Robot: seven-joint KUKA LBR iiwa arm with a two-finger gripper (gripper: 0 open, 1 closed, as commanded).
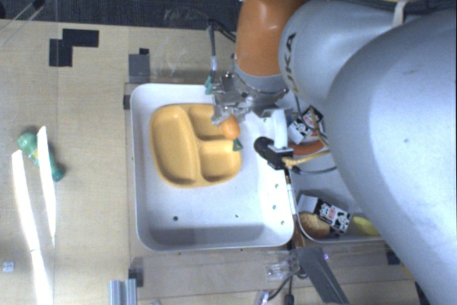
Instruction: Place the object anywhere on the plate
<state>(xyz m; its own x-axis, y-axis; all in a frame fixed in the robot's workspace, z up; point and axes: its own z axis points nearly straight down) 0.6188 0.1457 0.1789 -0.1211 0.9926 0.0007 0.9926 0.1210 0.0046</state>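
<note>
Grey arm (371,82) reaching over white bin (214,225) on counter (78,103), yellow divided plate (182,146) inside, pincer (227,111) at plate's right rim closed on small orange object (230,128) above upper-right compartment.

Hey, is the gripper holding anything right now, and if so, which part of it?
An orange carrot-like object sits at the gripper tips over the yellow plate; whether it is clamped, and by which part, cannot be told.
</note>
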